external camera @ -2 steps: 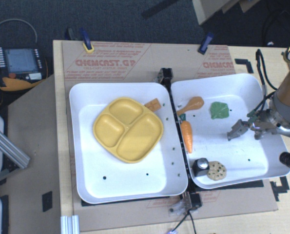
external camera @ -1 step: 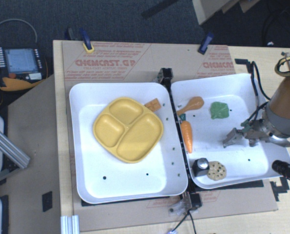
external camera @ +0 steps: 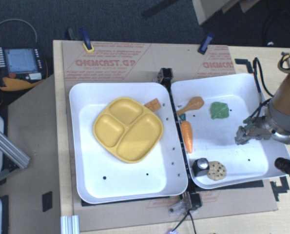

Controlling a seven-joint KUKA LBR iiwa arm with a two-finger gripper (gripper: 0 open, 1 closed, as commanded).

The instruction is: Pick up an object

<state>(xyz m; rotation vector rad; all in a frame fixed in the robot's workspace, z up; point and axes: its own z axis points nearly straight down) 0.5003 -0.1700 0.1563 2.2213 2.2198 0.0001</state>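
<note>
My arm (external camera: pixel 285 101) comes in from right edge of view, orange band above the wrist. Wrist is bent down and to the left. My gripper (external camera: pixel 243 135) is low, tips toward left; open or not, can't tell.

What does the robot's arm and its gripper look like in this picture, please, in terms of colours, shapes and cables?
The arm is thick and rounded: an orange-brown band above, then a grey collar at the wrist. From it extends the gripper, a small assembly of dull grey metal, angular and narrower than the arm. A thin black cable loops up beside the arm toward the bench's far edge. No markings are legible.
</note>
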